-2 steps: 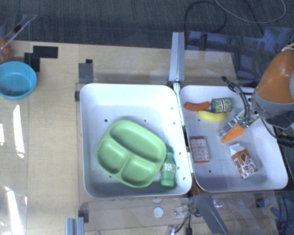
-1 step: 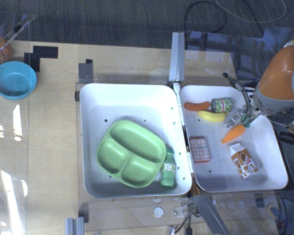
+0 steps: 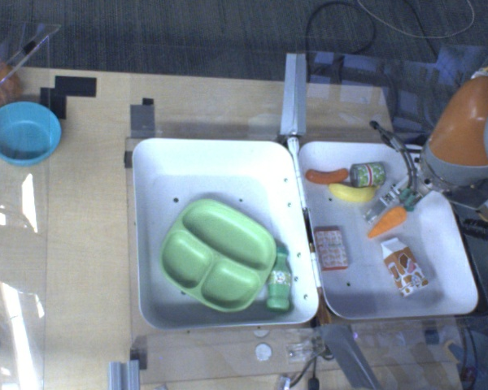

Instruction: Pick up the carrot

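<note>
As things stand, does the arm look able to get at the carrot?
Probably yes. The tool sits right at the carrot's upper end in the right bin, and nothing lies over the carrot. The banana and the snack packet lie apart from it.

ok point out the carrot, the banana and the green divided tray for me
carrot [image 3: 388, 221], camera view, middle of its orange body in the right bin
banana [image 3: 352, 192], camera view, middle of its yellow curve, just below the sausage
green divided tray [image 3: 218, 254], camera view, central ridge between its compartments, left bin
</note>
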`<control>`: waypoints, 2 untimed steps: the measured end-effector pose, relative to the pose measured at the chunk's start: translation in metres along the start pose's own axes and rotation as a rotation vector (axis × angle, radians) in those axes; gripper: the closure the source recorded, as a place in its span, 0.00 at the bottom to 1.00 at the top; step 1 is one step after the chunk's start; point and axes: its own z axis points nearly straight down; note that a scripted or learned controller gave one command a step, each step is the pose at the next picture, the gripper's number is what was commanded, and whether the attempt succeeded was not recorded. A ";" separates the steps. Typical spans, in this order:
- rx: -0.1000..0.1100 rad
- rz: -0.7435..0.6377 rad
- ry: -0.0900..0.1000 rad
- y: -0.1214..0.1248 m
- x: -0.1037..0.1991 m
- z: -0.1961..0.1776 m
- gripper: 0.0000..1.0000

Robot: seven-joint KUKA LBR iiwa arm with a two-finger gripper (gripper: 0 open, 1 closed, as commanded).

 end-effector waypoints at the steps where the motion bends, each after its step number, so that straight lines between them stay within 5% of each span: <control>1: -0.007 -0.002 -0.006 0.003 -0.001 -0.013 1.00; 2: -0.007 -0.002 -0.006 0.003 -0.001 -0.013 0.00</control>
